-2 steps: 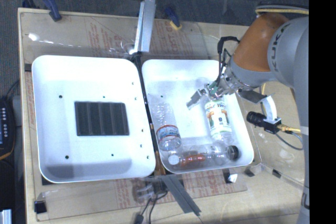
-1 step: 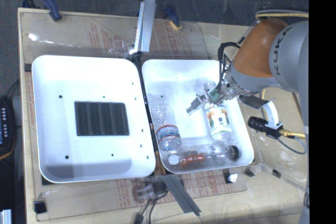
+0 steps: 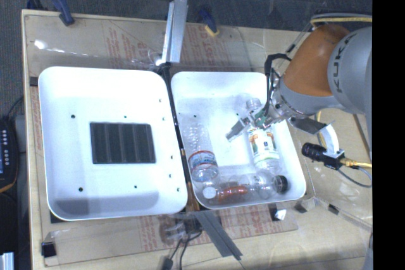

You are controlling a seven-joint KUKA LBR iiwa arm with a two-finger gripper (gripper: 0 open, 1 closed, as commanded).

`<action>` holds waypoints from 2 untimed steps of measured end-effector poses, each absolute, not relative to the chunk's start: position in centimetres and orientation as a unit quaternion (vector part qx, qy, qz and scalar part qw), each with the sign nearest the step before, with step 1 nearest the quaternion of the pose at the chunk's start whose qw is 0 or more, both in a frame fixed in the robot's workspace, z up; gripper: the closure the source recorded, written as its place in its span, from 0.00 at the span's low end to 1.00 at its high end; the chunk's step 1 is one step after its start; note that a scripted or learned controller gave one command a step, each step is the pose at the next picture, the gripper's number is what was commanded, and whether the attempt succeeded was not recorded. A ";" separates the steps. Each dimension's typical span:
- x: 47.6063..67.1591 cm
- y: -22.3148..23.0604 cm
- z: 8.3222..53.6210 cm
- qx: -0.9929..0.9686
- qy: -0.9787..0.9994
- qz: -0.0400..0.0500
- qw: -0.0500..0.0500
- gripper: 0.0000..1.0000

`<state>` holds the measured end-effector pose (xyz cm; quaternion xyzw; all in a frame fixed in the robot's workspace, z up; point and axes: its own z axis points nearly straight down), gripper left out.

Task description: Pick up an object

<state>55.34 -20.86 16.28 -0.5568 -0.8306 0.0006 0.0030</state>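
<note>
Two white bins (image 3: 57, 88); left holds dark ribbed panel (image 3: 123, 142). Clear bottle (image 3: 201, 158), blue label. Clear bottle (image 3: 262, 145), white-green label. Bottom bottle (image 3: 243, 188), reddish contents, black cap. Arm (image 3: 335, 66) grey, orange band.

Arm (image 3: 351, 69), grey casing right of the gripper: large letters "KU" legible, the rest cut off at frame edge. Bench board (image 3: 126, 35), left of and behind the tool: faint red printing, not readable. Bottle (image 3: 262, 145) just below the tool: white label, print too small to read.
</note>
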 end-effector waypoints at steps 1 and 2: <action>56.6 -21.0 13.6 -0.563 -0.827 0.001 0.004 0.00; 59.5 -17.7 16.5 -0.656 -0.754 0.001 0.001 0.00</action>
